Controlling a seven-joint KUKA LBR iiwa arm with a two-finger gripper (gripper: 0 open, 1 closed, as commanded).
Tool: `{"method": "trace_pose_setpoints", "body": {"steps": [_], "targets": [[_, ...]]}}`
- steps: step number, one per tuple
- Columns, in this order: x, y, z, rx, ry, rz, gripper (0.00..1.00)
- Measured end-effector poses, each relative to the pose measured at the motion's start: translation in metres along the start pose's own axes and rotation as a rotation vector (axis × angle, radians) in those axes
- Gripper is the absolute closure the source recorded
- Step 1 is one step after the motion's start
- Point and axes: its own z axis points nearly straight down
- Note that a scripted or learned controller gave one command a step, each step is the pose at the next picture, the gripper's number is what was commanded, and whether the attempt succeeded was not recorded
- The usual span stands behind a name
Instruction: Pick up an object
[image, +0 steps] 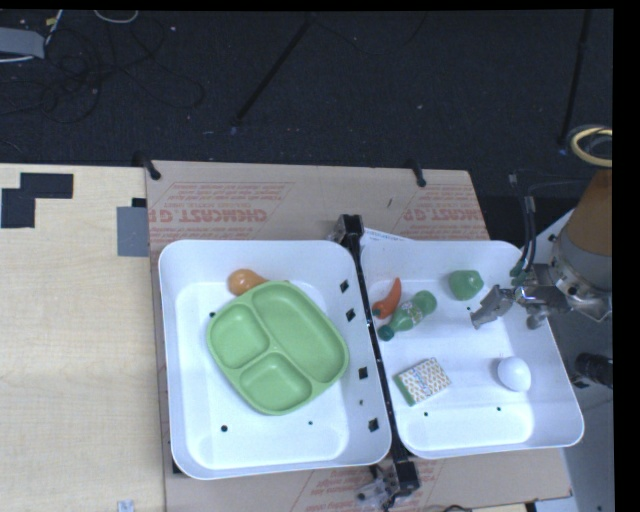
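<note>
**Arm poised over the right bin, nothing picked yet**

Two white bins sit side by side on the bench. The left bin carries the big green tray, three compartments, tilted on the diagonal, with an orange ball tucked against its upper left edge. No action over there.

The right bin is where it's happening. The arm comes in from the right, and its gripper hangs over the bin's upper right part. From here the two fingers look spread, one pointing down-left, one behind it, and there's nothing between them. So I'd call this the approach: no object in hand.

Candidates, biggest down: the green blob sits just beside the gripper, up and to its left, the closest target by far. The green bottle lies further left, near the divider, with an orange pepper touching or nearly touching it. A patterned packet lies flat lower down, and a white egg rests below the gripper, near the right wall.

Next move, by my reckoning: pick one, centre the fingers over it, drop, close. The blob needs only a small shift; the egg is round and may well slip away.
</note>
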Motion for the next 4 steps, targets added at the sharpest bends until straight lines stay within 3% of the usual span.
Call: {"method": "trace_pose_setpoints", "body": {"steps": [1,3,4], "targets": [[0.000,0.003,-0.007,-0.012,-0.002,-0.002,0.00],[0.002,-0.003,0.101,-0.007,-0.001,-0.002,0.00],[0.003,-0.004,0.126,-0.010,-0.002,-0.002,0.00]]}}
